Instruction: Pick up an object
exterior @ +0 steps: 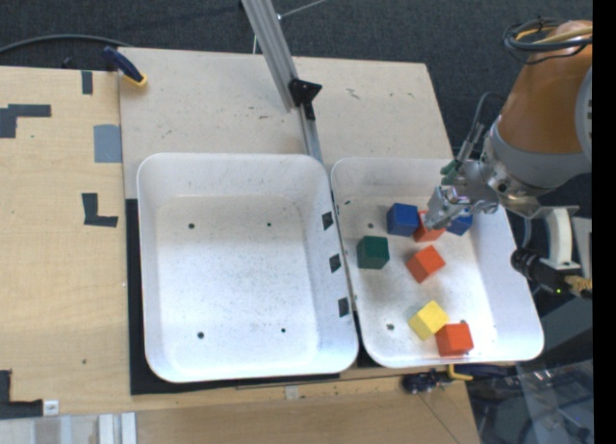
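My gripper (441,213) is down in the right bin (500,331), near its upper right part. Right beneath it lie a small red block (427,232) and a blue block (462,224), partly hidden by the gripper body. Another blue cube (402,218) sits just left of the gripper. Further down the bin are a dark green cube (372,252), an orange cube (424,263), a yellow cube (428,319) and an orange-red cube (454,338).
The left bin (154,192) stands beside the right one, sharing a middle wall. A slanted metal rail (274,38) crosses above the bins. The arm's orange band (549,95) hangs over the right bin's far right edge.
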You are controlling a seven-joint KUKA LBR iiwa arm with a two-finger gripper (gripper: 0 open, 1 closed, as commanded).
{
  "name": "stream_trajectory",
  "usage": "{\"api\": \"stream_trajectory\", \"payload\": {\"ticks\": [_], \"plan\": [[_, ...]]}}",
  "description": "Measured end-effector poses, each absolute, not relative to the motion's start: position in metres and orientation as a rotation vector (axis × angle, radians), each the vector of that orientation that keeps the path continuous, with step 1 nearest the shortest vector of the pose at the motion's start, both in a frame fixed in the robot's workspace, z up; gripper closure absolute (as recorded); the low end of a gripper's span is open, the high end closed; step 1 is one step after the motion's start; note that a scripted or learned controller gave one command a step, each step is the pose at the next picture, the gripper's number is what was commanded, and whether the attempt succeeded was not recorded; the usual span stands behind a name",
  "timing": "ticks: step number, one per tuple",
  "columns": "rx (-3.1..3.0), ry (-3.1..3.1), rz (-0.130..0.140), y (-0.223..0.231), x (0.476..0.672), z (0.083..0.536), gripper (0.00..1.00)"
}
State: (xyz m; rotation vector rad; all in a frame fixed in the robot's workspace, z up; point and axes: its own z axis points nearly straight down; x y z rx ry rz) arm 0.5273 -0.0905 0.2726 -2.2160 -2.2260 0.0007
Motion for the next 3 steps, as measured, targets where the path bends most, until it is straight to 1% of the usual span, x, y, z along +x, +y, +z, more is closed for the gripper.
{"api": "stream_trajectory", "payload": {"ticks": [1, 2, 3], "plan": [[-2.213, -2.226, 0.002, -0.041, 0.549, 0.255, 1.00], [-2.215, -2.226, 0.001, 0.001, 0.566, 0.251, 1.00], [-2.213, -2.228, 0.001, 0.054, 0.593, 0.238, 1.00]]}}
